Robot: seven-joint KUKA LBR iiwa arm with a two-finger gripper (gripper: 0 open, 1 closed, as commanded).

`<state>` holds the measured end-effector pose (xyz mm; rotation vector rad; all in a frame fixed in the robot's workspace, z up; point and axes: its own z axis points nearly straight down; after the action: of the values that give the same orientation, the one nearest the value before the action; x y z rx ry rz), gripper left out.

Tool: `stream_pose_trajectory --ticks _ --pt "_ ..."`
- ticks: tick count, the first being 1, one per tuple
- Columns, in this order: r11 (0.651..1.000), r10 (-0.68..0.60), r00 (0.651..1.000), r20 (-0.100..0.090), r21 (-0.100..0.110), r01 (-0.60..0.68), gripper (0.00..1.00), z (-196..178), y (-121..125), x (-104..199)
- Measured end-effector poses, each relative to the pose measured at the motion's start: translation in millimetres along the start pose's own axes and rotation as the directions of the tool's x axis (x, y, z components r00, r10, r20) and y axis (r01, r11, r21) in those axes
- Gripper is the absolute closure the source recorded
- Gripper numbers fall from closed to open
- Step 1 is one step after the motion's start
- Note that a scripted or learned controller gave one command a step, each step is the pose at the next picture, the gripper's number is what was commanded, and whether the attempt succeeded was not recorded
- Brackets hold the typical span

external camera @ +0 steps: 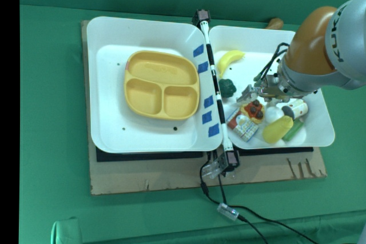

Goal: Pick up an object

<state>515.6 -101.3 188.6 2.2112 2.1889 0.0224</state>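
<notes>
The right bin (309, 48) holds a heap of small toys: a yellow banana (230, 58), a dark green broccoli piece (227, 87), a red-and-orange toy (253, 111), a checked box (245, 127), a white egg (274, 114), a yellow lemon-like piece (277, 129) and a green stick (294, 129). My gripper (255, 92) hangs low over the middle of this bin, just above the red-and-orange toy and right of the broccoli. Nothing shows between its fingers.
The left bin (108, 66) carries a yellow three-compartment tray (162, 84). A divider with blue tape marks (207, 86) runs between the bins. Cables trail off the cardboard base (143, 183) at the front. A brown object (274, 23) lies behind the right bin.
</notes>
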Motion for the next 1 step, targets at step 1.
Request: stream_pose_trajectory --ticks 1 --pt "1.000 0.008 1.000 0.002 -0.009 -0.008 1.00 -13.5 2.1 -2.8"
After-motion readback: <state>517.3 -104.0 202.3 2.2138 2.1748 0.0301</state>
